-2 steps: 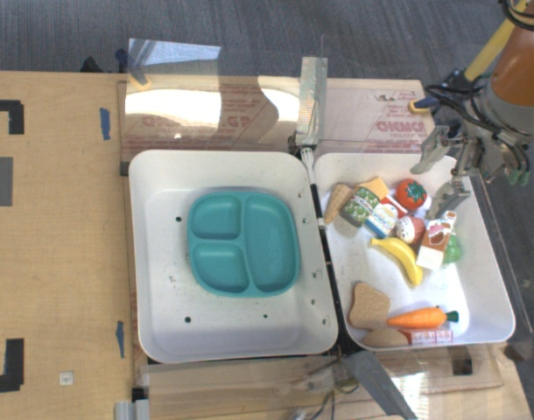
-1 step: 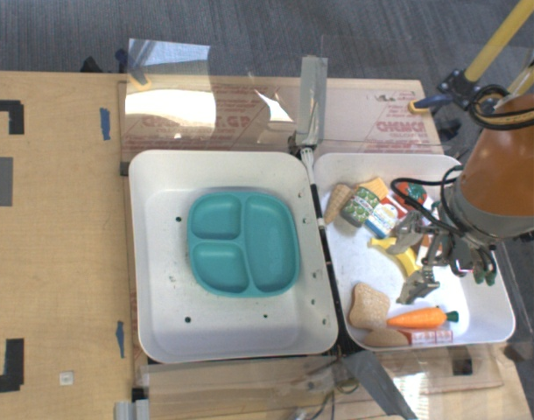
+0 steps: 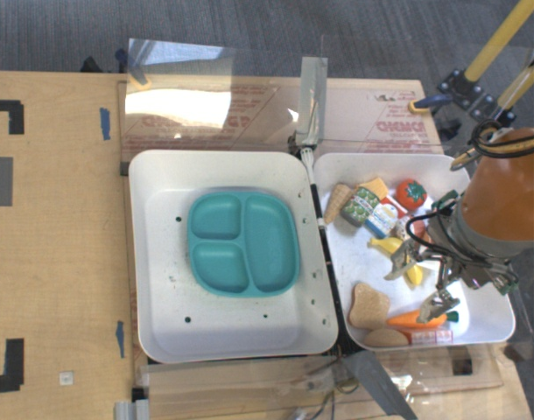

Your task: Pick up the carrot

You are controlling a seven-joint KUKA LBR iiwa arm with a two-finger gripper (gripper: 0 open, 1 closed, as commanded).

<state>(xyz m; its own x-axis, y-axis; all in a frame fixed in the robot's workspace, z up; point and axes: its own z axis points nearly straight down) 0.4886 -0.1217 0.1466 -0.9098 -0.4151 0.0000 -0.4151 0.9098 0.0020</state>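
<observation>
Two white bins side by side on the desk. Left bin (image 3: 153, 234) carries a teal divided plate (image 3: 244, 242), three compartments, roughly centred on the bin floor. Right bin (image 3: 490, 318) holds the toy food.

Carrot (image 3: 418, 319): orange, lying flat and near horizontal by the near edge of the right bin, toward its near right corner. A tan bread slice (image 3: 368, 304) lies just beside the carrot's left end.

Arm (image 3: 505, 201) comes in over the right edge of the right bin, grey with the orange band large in view. End effector (image 3: 425, 283) hangs above the carrot, fingers spread apart: one fingertip near the yellow banana piece (image 3: 398, 250), the other right at the carrot's upper side, near its right half. Nothing sits between the fingers; contact with the carrot cannot be told from this angle.

Far half of the right bin: a tan cone-like piece (image 3: 337, 201) at the left wall, a green can (image 3: 361, 206) next to it, a yellow cheese wedge (image 3: 375, 187) behind the can, a blue-and-white packet (image 3: 382, 221) just right of the can, and a red tomato (image 3: 411, 194) further right.
</observation>
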